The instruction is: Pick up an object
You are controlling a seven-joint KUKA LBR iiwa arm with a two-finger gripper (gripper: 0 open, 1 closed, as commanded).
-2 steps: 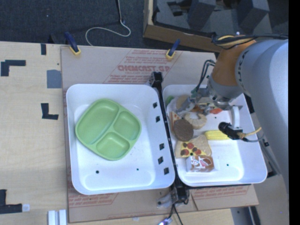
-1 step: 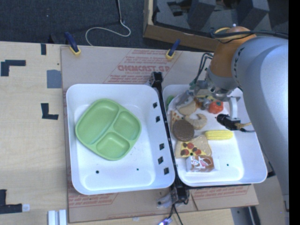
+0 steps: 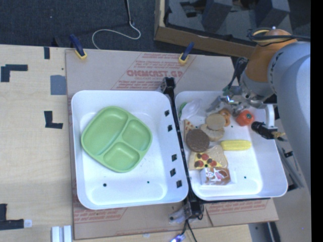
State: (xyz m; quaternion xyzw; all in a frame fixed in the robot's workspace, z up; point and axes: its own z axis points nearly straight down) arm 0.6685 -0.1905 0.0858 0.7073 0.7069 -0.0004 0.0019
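The right bin (image 3: 262, 183) holds several toy foods: a red tomato (image 3: 246, 117), a yellow corn cob (image 3: 235, 145), a brown round patty (image 3: 197, 140), a tan bun (image 3: 215, 121), a pizza slice (image 3: 209, 160) and a small wrapped snack (image 3: 218, 176). My gripper (image 3: 225, 101) hangs over the far part of this bin, just above the bun and left of the tomato. I see nothing held in it. The grey arm with its orange band (image 3: 260, 59) comes in from the upper right.
A green divided plate (image 3: 116, 138) lies in the left bin (image 3: 126, 195). A black divider (image 3: 175, 135) runs between the bins. A pale green item (image 3: 190, 107) sits in the right bin's far left corner. Blue and yellow clamps (image 3: 77, 46) pin the cardboard at the back.
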